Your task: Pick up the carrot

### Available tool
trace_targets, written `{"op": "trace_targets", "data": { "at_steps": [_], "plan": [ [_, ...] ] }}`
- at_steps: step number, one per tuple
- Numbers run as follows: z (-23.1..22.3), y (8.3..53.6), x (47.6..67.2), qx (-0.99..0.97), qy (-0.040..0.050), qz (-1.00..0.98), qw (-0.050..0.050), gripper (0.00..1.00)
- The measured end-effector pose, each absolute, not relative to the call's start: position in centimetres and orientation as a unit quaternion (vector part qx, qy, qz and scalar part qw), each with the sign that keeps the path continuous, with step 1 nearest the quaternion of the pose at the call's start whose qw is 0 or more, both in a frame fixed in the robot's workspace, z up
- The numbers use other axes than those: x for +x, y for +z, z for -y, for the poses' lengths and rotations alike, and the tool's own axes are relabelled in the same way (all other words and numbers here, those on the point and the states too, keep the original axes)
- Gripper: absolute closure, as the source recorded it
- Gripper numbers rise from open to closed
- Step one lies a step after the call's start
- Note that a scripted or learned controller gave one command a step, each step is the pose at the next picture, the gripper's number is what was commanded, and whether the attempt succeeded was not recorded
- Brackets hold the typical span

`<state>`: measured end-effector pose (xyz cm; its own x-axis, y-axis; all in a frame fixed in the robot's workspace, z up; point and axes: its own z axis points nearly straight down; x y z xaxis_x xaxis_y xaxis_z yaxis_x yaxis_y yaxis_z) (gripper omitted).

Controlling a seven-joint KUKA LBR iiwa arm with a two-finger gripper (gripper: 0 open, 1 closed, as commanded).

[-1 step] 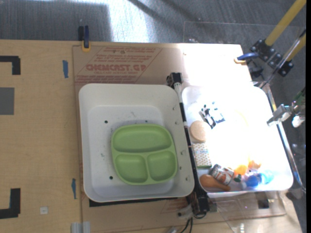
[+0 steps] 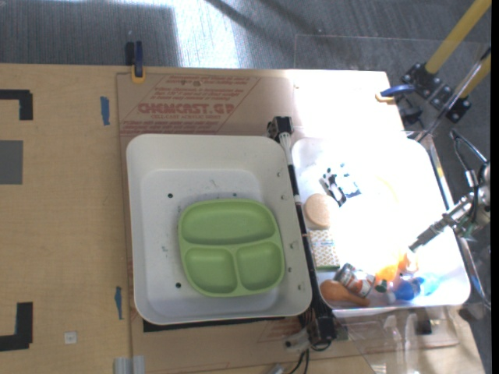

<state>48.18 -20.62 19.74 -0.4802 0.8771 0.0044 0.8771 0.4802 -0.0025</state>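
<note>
The carrot point(image 2: 387, 276) lay in the right bin point(image 2: 437, 170), low in the 5 o'clock corner, as a small orange shape in strong glare. It was crowded. A blue object point(image 2: 405, 291) was just beside it at 4 o'clock, and a small can point(image 2: 351, 276) was lying near it at 9 o'clock, with a brown item point(image 2: 335, 291) further the same way. The gripper point(image 2: 425, 236) reached in from 3 o'clock as a thin dark part, with its tip above the carrot at about 1 o'clock and apart from it. I could not tell if it was open or closed, because the light washed out the detail, and I saw nothing held in it.

I judged the step to be the approach. To do it well, I would bring the gripper toward 7 o'clock until it stood over the middle of the orange shape, and only then go down. The closing line should cross the carrot's short side. It should stay away from the blue object, which could easily be caught together with it. The bin wall at 6 o'clock left little room, so a straight descent seemed safer to me than a slanted one.
</note>
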Motion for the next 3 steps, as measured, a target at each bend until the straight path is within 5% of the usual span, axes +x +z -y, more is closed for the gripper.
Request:
{"op": "trace_targets", "data": {
  "at_steps": [1,2,3],
  "plan": [
    [6.3,18.4,48.1,-0.514,-0.0027,0.858,0.004,0.0],
    [18.0,29.6,48.1,-0.508,0.0009,0.861,-0.009,0.0],
    [15.8,12.1,47.8,-0.308,-0.001,0.951,0.003,0.0]
  ]
}}
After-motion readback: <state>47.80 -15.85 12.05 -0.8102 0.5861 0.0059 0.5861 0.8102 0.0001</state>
